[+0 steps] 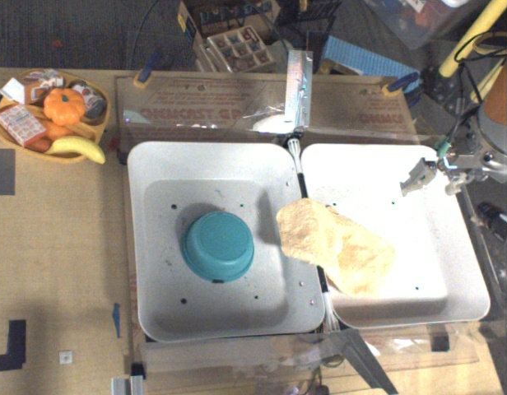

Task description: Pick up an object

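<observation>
Cloth (pixel 336 245), pale yellow, crumpled, lies across divider between two white bins, mostly in right bin (pixel 451 295). Teal bowl (pixel 220 246) sits upside down in left bin (pixel 146 179). End effector (pixel 430 174) hangs over right bin's far right edge, well apart from cloth; open or closed, cannot tell. Cloth likely light, soft, floppy; pinch raised fold near middle. Bowl looks rigid, smooth, harder to pinch.
</observation>
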You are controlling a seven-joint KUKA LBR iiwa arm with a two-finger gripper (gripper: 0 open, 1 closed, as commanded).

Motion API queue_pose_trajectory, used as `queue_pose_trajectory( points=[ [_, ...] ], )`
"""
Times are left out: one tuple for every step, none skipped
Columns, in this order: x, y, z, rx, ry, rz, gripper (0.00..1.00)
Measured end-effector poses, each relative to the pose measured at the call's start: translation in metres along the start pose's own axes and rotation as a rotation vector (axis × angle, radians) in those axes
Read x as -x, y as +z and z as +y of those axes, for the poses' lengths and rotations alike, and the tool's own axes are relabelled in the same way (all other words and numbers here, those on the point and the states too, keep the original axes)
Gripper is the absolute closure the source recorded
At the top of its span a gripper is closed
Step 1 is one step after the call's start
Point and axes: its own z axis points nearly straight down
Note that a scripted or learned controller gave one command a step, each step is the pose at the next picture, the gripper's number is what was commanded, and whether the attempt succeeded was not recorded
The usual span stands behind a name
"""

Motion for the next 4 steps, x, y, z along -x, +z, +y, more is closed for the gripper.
queue_pose_trajectory(
  points=[
    [-0.042, 0.125, -0.069, 0.002, 0.002, 0.000, 0.00],
    [-0.046, 0.127, -0.071, 0.010, -0.068, -0.002, 0.00],
    [-0.089, 0.127, -0.031, 0.015, -0.260, -0.006, 0.00],
    [-0.089, 0.117, -0.031, 0.017, -0.257, -0.004, 1.00]
  ],
)
